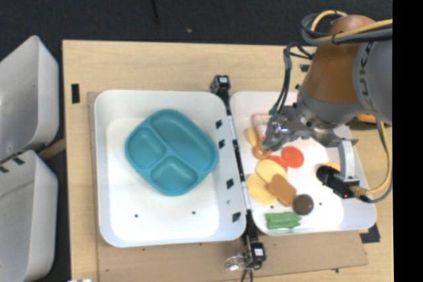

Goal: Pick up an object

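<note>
From above, the gripper point(272, 139) is down in the right bin point(357, 213), right over a small orange piece point(260, 151) just left of the red disc point(292, 157); its opening I cannot tell. Below the disc sit yellow slices point(262, 179), a brown block point(283, 189), a dark ball point(303, 204) and a green piece point(282, 220). Far left of the disc, a blue tray point(171, 150) fills the left bin point(112, 221).

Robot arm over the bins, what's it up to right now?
The arm reaches in over the right bin, its pincer low among a heap of toy food: a red disc, yellow pieces, a brown round and a green block. Nothing is visibly lifted. The left bin holds a blue divided tray.
</note>
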